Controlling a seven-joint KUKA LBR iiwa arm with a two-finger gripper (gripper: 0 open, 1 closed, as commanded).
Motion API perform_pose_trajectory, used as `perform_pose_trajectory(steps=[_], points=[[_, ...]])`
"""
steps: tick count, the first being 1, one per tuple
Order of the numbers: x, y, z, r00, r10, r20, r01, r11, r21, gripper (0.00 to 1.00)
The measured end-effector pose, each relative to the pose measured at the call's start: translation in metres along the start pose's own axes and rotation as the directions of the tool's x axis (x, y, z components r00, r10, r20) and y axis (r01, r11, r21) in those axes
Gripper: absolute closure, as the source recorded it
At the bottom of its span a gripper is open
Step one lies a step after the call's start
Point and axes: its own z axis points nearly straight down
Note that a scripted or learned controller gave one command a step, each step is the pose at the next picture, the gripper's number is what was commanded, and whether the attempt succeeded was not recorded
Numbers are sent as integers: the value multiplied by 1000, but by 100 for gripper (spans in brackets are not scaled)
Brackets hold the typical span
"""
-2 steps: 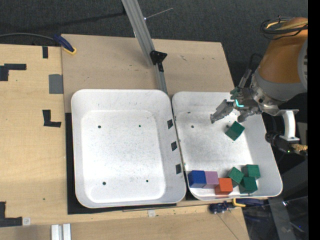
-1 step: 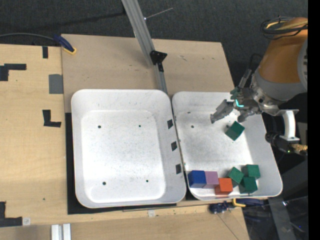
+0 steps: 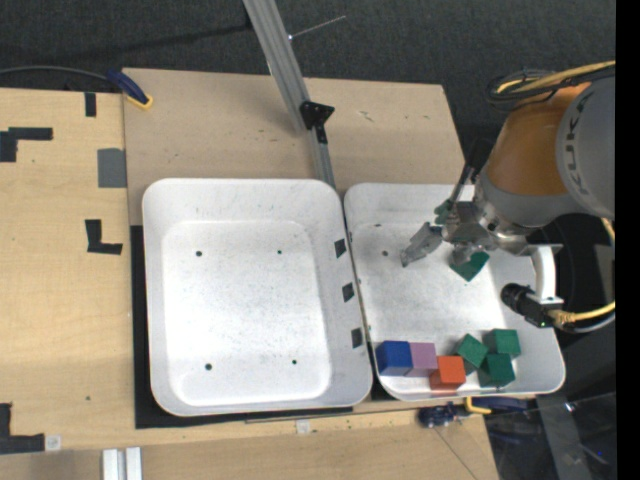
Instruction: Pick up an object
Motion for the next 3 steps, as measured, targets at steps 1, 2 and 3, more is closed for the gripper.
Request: perform_pose_trajectory(steps=[1,2,3], points=[[4,-9,48,1000,0,0,0,1000,0,0],[4,-9,97,1000,0,1,0,1000,-4,0],[5,-9,86,1000,-1,-1,1,1000,-4,100]])
